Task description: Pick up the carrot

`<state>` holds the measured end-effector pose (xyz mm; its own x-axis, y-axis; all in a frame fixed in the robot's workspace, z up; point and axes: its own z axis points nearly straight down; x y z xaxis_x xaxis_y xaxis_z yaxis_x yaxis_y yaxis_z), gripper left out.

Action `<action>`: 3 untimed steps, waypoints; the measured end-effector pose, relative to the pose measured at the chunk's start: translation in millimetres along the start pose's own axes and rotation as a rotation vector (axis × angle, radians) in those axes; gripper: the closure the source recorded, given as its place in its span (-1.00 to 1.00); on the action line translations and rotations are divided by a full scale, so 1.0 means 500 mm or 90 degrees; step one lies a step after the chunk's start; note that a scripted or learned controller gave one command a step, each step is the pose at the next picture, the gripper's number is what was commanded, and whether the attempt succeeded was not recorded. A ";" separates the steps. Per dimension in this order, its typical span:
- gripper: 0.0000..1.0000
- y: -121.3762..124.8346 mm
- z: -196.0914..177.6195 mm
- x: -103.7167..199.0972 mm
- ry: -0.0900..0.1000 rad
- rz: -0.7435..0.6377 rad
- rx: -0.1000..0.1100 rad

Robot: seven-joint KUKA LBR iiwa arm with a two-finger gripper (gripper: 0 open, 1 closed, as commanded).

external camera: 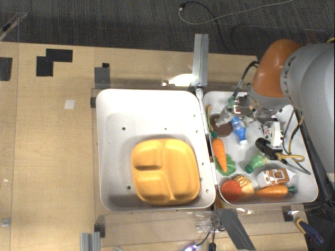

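An orange carrot (218, 151) with a green leafy end lies along the left side of the right bin (312, 190), pointing away from the camera. A second long orange piece (272, 191) lies near the bin's front edge. My gripper (238, 109) hangs over the back of the right bin, above a small blue bottle (239, 130) and a brown item (220, 125). It is behind and to the right of the carrot, apart from it.
The right bin also holds a red tomato (230, 189), a fries toy (244, 182), a green item (256, 163) and a small white carton (275, 177). A yellow divided plate (165, 170) sits in the left bin (112, 119). The arm (293, 72) covers the right bin's back right corner.
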<state>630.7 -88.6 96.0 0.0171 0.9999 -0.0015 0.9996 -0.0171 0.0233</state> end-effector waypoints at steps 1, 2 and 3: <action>-1.00 -0.117 -0.003 -0.015 0.001 0.103 -0.003; -1.00 -0.243 -0.006 -0.036 0.001 0.261 -0.007; 1.00 -0.239 -0.028 -0.035 0.002 0.260 -0.009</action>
<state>510.4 -104.2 107.0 0.4122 0.9110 0.0135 0.9103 -0.4124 0.0357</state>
